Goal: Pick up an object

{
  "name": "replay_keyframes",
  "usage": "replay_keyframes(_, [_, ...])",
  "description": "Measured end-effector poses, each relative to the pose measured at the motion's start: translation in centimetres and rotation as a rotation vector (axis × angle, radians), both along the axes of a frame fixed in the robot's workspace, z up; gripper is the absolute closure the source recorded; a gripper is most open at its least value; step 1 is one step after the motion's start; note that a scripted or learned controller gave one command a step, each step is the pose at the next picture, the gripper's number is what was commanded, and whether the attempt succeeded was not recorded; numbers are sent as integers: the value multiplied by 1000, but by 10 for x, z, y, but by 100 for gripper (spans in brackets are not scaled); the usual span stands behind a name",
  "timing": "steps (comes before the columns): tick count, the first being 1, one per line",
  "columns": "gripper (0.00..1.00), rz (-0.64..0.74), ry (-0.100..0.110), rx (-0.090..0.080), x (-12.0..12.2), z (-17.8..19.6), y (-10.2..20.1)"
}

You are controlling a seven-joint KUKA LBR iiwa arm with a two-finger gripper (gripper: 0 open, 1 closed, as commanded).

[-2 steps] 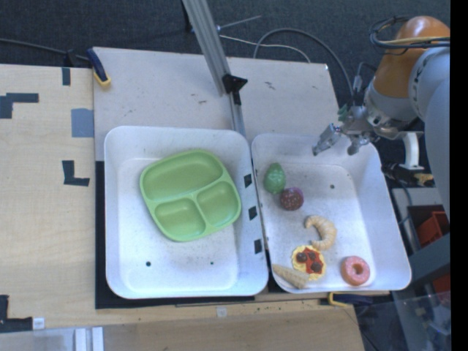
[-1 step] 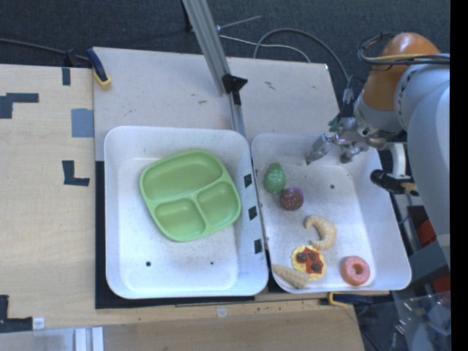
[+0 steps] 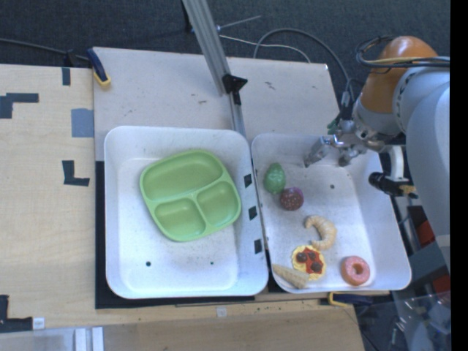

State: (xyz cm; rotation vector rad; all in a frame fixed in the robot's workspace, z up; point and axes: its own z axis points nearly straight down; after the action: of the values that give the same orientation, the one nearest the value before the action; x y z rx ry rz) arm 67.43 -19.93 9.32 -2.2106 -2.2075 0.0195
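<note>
The right bin (image 3: 380, 218) holds several toy foods: a green vegetable (image 3: 274, 177), a dark red fruit (image 3: 291, 198), a tan croissant (image 3: 321, 231), a small tart with red topping (image 3: 308, 259), a pink donut (image 3: 355, 270) and a beige wedge (image 3: 290, 276). My gripper (image 3: 326, 156) hovers over the bin's far edge, up and to the right of the green vegetable. Its two fingers stand apart with nothing between them.
The left bin (image 3: 121, 218) carries a green three-part plate (image 3: 190, 194). A metal pole (image 3: 208, 31) slants down to the bins' far edge. Cables (image 3: 292, 39) lie behind the right bin. The arm's grey body (image 3: 428, 115) fills the right side.
</note>
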Motion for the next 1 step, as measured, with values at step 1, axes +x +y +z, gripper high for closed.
replay_keyframes(1, [100,1,2,-2,-1,8,0])
